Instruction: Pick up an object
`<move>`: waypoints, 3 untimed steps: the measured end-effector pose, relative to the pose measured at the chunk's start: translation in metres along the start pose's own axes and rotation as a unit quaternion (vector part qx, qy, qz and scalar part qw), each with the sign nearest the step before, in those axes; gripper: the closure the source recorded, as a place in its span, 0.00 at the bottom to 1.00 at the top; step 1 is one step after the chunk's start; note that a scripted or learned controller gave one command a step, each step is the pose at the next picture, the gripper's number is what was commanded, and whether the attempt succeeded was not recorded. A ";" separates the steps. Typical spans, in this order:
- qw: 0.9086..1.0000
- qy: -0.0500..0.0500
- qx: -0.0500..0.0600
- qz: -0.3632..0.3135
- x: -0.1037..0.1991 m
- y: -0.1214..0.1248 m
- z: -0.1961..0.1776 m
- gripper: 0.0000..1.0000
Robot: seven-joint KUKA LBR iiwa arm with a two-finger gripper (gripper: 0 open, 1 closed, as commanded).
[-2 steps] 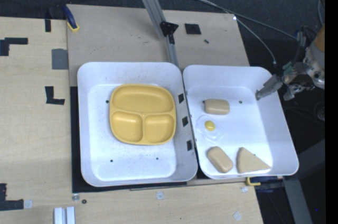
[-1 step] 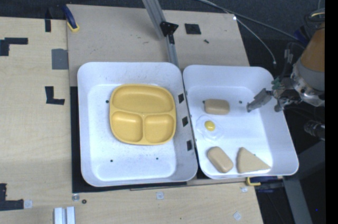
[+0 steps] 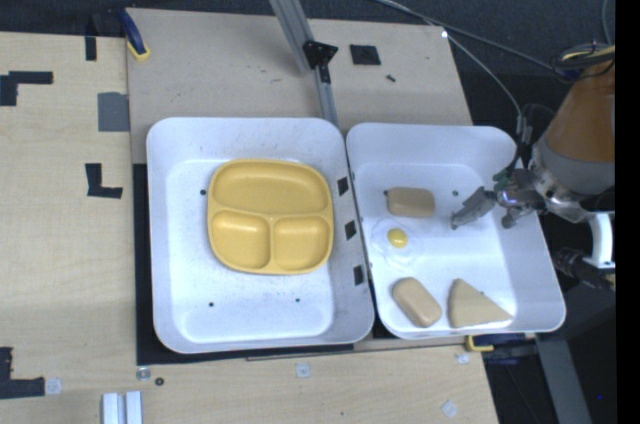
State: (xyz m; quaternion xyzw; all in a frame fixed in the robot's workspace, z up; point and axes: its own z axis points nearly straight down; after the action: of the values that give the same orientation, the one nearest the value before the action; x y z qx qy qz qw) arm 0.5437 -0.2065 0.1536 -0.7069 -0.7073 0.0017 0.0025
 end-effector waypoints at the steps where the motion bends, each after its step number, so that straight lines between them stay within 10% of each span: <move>1: 1.000 0.000 -0.001 0.000 -0.004 0.000 0.063 0.00; 2: 1.000 0.000 -0.001 0.000 -0.003 0.001 0.051 1.00; 3: 1.000 -0.001 -0.004 0.000 0.002 0.005 0.007 1.00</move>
State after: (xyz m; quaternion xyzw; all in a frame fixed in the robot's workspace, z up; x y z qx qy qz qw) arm 0.5483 -0.2044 0.1467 -0.7065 -0.7077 -0.0003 -0.0009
